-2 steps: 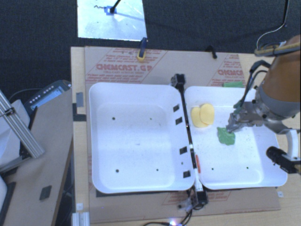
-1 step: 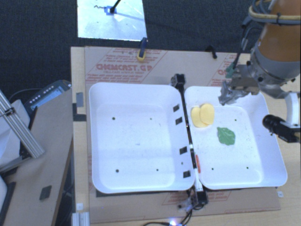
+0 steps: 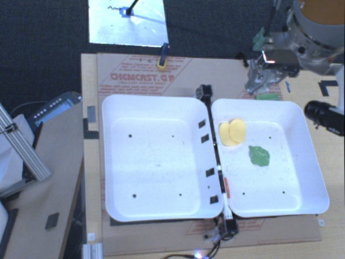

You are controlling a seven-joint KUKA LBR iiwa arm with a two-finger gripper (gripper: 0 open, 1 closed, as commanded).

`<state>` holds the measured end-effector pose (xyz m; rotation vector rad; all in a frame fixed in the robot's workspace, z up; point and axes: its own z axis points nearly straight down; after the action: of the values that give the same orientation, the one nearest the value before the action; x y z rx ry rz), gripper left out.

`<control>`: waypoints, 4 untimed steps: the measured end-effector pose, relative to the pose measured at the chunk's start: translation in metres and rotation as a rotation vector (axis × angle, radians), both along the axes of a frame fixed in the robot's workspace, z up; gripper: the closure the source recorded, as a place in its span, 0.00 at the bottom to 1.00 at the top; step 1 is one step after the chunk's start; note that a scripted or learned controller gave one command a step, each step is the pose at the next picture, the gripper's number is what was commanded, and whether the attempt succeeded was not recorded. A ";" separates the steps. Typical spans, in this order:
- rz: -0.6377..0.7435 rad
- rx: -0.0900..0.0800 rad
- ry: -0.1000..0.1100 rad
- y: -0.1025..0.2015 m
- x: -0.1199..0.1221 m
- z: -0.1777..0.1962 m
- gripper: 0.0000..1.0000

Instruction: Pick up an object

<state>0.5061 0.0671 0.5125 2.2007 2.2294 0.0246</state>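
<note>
Two things lie in the right bin (image 3: 302,144). A pale yellow flat object (image 3: 232,131) sits near its left wall, towards the back. A small green lump (image 3: 259,156) rests a little right of it and nearer the front. My gripper (image 3: 263,85) hangs above the bin's far rim, behind and well clear of both objects, with nothing visibly between its fingers.
The left bin (image 3: 116,144) stands beside the right one, joined by a black-clipped divider (image 3: 213,155). A shiny metal plate (image 3: 127,14) lies at the back left. A yellow clip (image 3: 161,65) sits on the cardboard behind the left bin.
</note>
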 end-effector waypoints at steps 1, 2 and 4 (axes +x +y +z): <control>-0.002 -0.007 0.031 0.069 -0.022 -0.165 1.00; -0.009 -0.002 0.003 0.048 -0.003 -0.049 1.00; -0.006 -0.009 0.030 0.127 -0.021 -0.127 1.00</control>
<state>0.4851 0.1936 0.3855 2.2175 2.2337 -0.0187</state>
